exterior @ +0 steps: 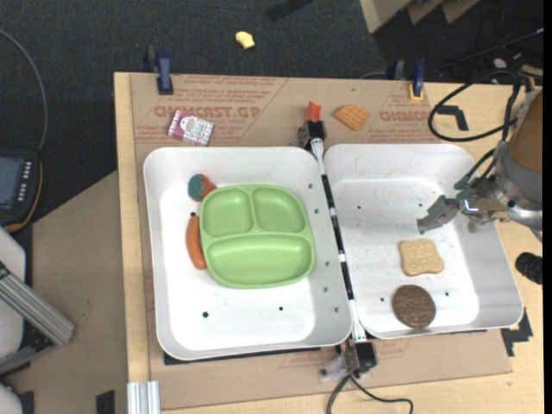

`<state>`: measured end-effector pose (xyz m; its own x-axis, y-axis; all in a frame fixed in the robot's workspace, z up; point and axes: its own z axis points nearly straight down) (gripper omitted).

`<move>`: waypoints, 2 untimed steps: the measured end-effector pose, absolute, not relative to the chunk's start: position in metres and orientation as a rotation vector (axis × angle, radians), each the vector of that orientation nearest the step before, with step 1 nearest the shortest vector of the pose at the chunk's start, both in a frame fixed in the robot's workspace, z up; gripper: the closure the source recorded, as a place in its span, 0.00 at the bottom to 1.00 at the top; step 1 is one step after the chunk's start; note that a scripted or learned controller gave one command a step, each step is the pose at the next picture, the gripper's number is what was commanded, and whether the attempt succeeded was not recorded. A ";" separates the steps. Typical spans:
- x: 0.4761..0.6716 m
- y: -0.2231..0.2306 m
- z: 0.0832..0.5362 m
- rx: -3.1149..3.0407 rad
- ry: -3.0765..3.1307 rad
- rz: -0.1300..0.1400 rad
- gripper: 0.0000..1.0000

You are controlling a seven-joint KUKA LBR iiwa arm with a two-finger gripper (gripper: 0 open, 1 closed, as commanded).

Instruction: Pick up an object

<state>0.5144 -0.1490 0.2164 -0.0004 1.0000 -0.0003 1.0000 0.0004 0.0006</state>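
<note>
In the right bin (379, 166) a tan, toast-shaped piece (421, 257) lies flat, and a round dark-brown cookie (414, 305) sits just in front of it near the bin's front edge. My gripper (435, 216) reaches in from the right and hovers over the bin floor, a little behind and above the tan piece. It touches neither item, and nothing is seen held in it. In the left bin (172, 317) are a green divided plate (256, 235), an orange sausage-like piece (196, 241) along the plate's left side, and a small red-and-green item (201, 186).
On the bench behind the bins lie an orange waffle piece (351, 116), a small orange-and-black clip (312, 121) and a pink-and-white packet (190, 128). Black cables (466, 110) loop at the back right. The ridge (335, 240) where the bins meet runs front to back.
</note>
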 end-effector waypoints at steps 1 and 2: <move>0.523 -0.140 0.080 2.217 2.219 0.000 0.00; 0.583 -0.201 0.088 2.214 2.212 0.006 0.00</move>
